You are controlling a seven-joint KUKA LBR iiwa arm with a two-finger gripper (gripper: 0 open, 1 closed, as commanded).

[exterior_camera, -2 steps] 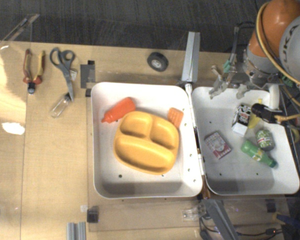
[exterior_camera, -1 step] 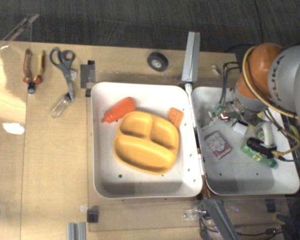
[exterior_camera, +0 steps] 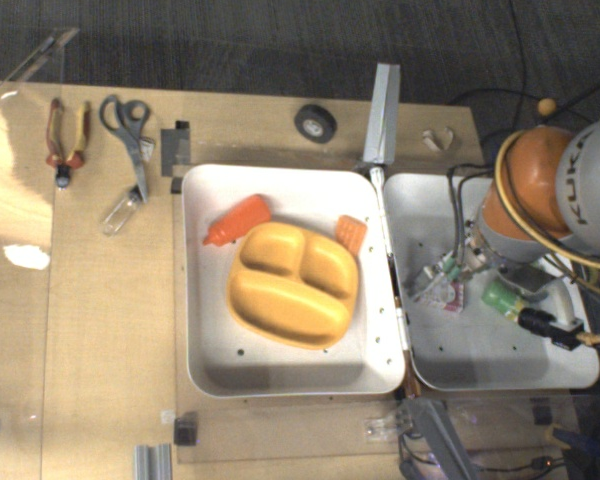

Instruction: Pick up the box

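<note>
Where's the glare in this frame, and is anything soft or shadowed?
Camera view: strong glare washes the bench's left edge; the yellow tray shows only mild sheen; a soft shadow lies along the left bin's near wall; the small items under the arm in the right bin look blurry.

- The grey arm [exterior_camera: 570, 193] enters from the right edge and bends down over the right-hand bin.
- An orange band [exterior_camera: 528, 173] rings it just above the wrist, with dark cables looping around that section.
- The gripper [exterior_camera: 458, 268] points left and downward, low over the bin's inner area.
- Its finger state cannot be made out at this angle.
</note>
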